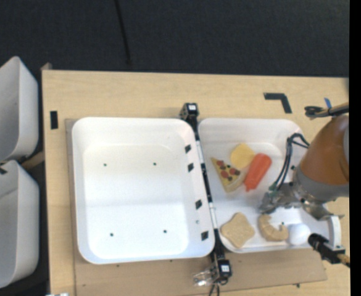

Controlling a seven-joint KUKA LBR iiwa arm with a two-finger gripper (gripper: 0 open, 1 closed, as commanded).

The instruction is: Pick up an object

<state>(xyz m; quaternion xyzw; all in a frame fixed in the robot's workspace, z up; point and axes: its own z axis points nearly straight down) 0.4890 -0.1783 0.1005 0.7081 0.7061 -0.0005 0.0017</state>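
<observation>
The right bin (273, 128) holds several toy foods. A yellow cheese wedge (243, 155) lies beside an orange carrot-like piece (257, 170) and a pizza slice (228, 172). Toward the front sit a slice of bread (237, 230), a tan curved pastry (271, 229) and a white egg (298, 233). My gripper (271, 203) hangs low in this bin, just behind the pastry and to the right of the carrot piece. Nothing shows clearly between its tips.
The left bin (81, 165) is a plain white tray with small dark dots. A clip-lined divider (200, 184) separates the bins. The arm's orange band (328, 156) covers the right bin's right side. A wooden bench (137, 91) surrounds both bins.
</observation>
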